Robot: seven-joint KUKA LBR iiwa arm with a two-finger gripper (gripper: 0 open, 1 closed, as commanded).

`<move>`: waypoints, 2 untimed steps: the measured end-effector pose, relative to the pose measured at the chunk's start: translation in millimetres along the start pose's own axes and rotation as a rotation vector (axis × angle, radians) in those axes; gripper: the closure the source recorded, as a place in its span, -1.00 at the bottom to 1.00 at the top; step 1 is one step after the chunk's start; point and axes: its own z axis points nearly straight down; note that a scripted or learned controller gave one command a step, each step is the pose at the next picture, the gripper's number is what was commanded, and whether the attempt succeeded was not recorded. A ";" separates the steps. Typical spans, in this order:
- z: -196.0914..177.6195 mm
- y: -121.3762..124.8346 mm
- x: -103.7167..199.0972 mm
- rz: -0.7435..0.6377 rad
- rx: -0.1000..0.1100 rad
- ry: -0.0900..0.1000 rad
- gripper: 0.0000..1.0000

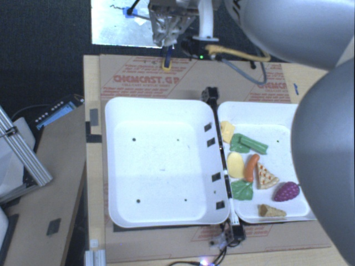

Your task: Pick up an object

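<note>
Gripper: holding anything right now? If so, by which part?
Cannot be told. The gripper sits up at the far edge of the bench, beyond both bins; a small yellow-and-blue bit shows just below its tips, but contact isn't visible.

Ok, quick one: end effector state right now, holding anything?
End effector: raised beyond the bins' far edge, open or shut cannot be told; nothing seen in it.

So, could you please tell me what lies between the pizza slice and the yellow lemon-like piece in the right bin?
In the camera view, an orange sausage lies between the pizza slice and the yellow piece.
</note>
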 end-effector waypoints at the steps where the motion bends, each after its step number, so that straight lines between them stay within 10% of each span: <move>1: -16.4 -0.3 0.2 0.000 0.001 0.000 1.00; 2: -28.0 -0.3 0.2 0.000 0.001 -0.001 1.00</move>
